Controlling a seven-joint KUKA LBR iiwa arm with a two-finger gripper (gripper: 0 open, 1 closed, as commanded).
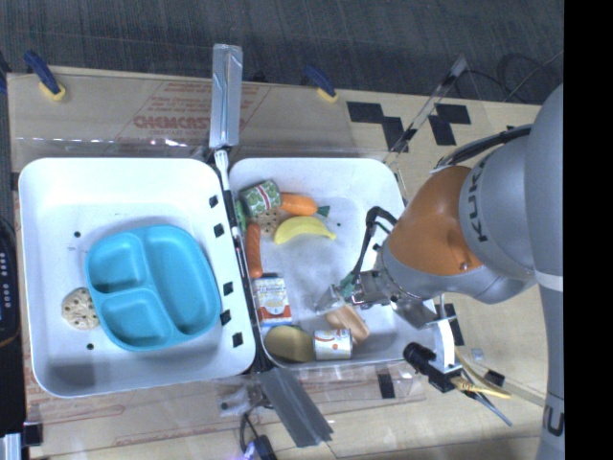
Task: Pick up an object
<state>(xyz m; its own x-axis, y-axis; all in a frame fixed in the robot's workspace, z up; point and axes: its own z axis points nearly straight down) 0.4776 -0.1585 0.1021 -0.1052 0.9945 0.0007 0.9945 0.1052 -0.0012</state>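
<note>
- The gripper (pixel 337 297) sits low in the right bin (pixel 369 178), toward its near right part, under the grey arm (pixel 498 218) with its orange band (pixel 433 233).
- Whether the claw is released or clenched cannot be told; the wrist and glare blur it.
- A hot-dog-like bun (pixel 347 321) lies just beside the claw, on its near side, possibly touching; contact is unclear.
- A small can (pixel 332 344) lies on its side just near of the bun, against the bin's near wall.
- A brownish-green oval item (pixel 289 343) rests left of the can.
- A small carton (pixel 272 298) with a red and white label lies left of the claw, near the bin's left wall.
- A banana (pixel 304 229) lies farther back and left of the claw, well apart from it.
- A carrot (pixel 298 204) and a green-labelled can (pixel 259 199) lie at the far left of this bin.
- An orange sausage-like piece (pixel 253 249) runs along the left wall.
- The left bin (pixel 48 190) holds a blue divided plate (pixel 151 286), with a cookie (pixel 80 308) just to the plate's left.
</note>
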